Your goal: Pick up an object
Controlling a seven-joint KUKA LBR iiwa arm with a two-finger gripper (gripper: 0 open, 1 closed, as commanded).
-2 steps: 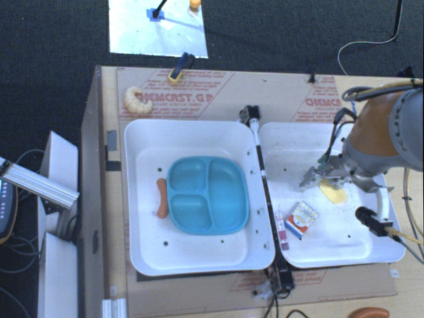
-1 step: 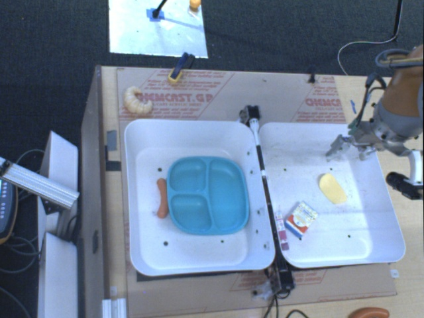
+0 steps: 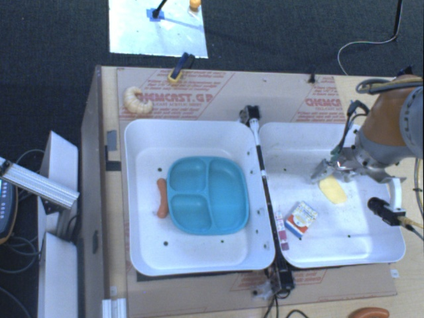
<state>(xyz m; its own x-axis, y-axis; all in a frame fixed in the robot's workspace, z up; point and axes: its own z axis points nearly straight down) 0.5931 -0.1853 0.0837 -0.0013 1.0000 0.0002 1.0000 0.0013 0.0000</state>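
Note:
In the right bin [image 3: 371, 250] a pale yellow lump [image 3: 333, 191] lies near the middle. A small red, white and blue box [image 3: 300, 218] sits a little below and left of it. My gripper [image 3: 329, 169] hangs low in that bin, right at the upper left edge of the yellow lump, with the grey arm and its orange band [image 3: 387, 121] reaching in from the right. Nothing shows between the gripper and the lump that tells whether they touch. In the left bin [image 3: 142, 197] an orange sausage [image 3: 161, 198] lies beside a blue divided plate [image 3: 208, 195].
The divider between the bins [image 3: 262, 177] runs down the middle. On the bench behind the bins lie a pale ridged toy [image 3: 137, 99] and a yellow and blue tool [image 3: 179, 68]. A white sheet [image 3: 156, 25] lies on the floor beyond.

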